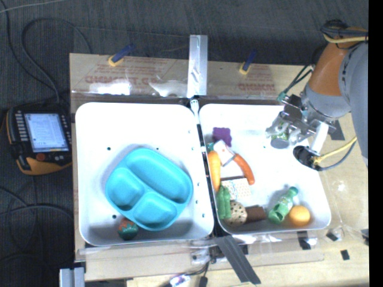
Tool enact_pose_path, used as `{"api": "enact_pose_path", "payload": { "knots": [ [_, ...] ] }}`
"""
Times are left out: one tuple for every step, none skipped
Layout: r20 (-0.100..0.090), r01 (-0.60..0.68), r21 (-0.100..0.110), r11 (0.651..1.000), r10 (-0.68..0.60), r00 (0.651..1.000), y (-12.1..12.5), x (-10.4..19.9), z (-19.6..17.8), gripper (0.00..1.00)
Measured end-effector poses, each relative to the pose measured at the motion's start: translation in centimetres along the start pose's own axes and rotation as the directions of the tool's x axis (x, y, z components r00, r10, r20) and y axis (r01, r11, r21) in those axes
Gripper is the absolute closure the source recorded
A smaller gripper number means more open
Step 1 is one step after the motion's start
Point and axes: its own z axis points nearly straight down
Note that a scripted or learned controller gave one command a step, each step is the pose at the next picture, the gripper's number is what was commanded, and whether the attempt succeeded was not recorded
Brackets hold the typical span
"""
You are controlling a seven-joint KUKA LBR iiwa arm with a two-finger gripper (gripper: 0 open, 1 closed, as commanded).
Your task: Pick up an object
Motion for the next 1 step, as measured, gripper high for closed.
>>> {"api": "enact_pose_path", "payload": {
  "knots": [
    [0.003,0.001,0.003,1.0,-0.001,1.0,-0.05,0.0,-0.8,1.0]
  ]
}}
